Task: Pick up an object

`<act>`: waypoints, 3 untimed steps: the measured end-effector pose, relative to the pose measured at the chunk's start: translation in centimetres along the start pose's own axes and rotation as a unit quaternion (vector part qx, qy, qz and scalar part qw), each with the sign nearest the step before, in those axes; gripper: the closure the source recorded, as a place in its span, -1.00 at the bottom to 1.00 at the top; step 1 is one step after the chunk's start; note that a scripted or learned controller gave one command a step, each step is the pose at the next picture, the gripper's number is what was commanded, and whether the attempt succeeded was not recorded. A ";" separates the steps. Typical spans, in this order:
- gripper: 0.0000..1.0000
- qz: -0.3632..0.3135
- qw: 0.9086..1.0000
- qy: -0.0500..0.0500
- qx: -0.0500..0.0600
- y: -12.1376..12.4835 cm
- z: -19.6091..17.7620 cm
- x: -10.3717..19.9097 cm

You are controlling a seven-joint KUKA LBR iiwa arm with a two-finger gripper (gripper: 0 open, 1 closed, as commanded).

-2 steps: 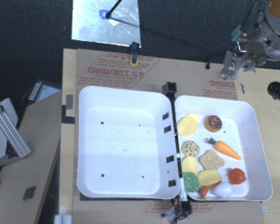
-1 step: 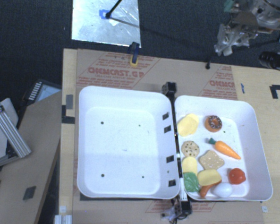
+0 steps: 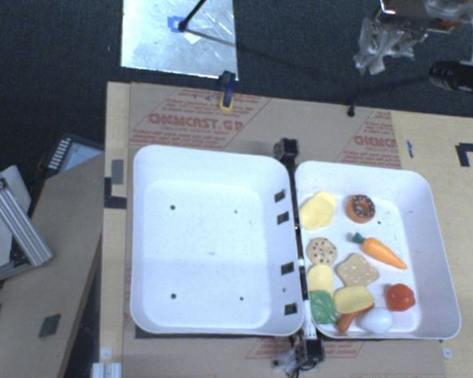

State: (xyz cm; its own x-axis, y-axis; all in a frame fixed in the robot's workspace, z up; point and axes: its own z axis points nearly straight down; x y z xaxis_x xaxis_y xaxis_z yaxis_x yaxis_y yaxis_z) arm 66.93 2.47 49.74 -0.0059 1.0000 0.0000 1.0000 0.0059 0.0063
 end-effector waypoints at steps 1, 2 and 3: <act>1.00 0.000 1.000 0.000 0.001 -0.1 -1.3 1.9; 1.00 0.000 1.000 0.001 0.001 -5.0 -3.0 2.8; 1.00 0.000 1.000 0.001 0.002 -16.5 -4.0 2.9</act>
State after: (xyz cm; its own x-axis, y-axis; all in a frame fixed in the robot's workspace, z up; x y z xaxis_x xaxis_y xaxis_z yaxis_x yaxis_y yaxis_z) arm 50.35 5.28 53.67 -0.0063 1.0000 0.0025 1.0000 0.0063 0.0019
